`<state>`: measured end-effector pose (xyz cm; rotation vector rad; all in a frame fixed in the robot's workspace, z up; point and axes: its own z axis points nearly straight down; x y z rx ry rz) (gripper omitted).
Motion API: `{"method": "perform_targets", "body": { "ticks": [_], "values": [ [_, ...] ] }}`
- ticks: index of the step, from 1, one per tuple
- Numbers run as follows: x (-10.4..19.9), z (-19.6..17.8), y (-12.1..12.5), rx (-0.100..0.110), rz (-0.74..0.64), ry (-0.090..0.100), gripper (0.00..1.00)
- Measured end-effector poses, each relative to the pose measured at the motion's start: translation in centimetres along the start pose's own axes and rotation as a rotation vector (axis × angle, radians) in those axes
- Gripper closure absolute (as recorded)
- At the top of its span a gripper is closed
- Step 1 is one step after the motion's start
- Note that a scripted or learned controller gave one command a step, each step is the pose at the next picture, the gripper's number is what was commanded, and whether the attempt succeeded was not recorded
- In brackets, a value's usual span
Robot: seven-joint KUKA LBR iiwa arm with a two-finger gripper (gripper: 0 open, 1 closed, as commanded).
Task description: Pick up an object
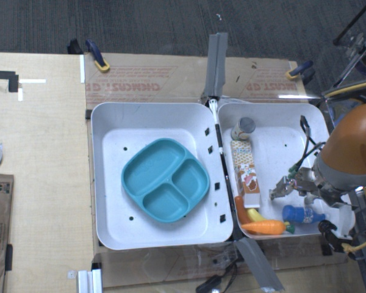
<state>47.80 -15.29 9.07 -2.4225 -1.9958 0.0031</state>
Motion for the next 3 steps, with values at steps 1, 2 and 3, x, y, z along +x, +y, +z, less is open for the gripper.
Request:
{"method": "perform_targets", "body": {
  "ticks": [1, 2, 3],
  "values": [
    [-0.07, -0.89, 0.03, 0.0, 0.004, -0.001, 1.0],
    [-0.07, -0.89, 0.02, 0.0, 0.003, 0.0, 0.0],
    [-0.06, -0.89, 0.02, 0.0, 0.003, -0.001, 0.0]
  ]
}}
